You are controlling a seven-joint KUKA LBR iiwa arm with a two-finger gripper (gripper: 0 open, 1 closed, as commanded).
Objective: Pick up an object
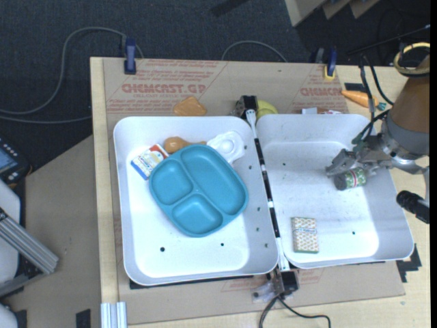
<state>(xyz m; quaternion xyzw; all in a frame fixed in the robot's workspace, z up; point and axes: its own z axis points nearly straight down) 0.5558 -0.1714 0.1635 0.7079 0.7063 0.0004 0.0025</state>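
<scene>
In the right bin (382, 248), my gripper (349, 164) is low over the upper right part, reaching in from the right. A small green and dark can (356, 179) lies on its side right under and against the gripper's tip. Whether the can is held I cannot make out. A small patterned packet (304, 234) lies flat nearer the front of the same bin. The left bin (143, 244) holds a blue divided tray (197, 190), a small white and blue box (147, 161), a round orange-brown item (175, 143) and a white lid-like piece (227, 144).
Behind the bins on the board lie an orange lump (190, 106), a yellow-green item (265, 108) and an orange carrot-like piece (358, 98). Blue clamps (130, 55) (330, 62) hold the board's back edge. Cables run beside the arm at right.
</scene>
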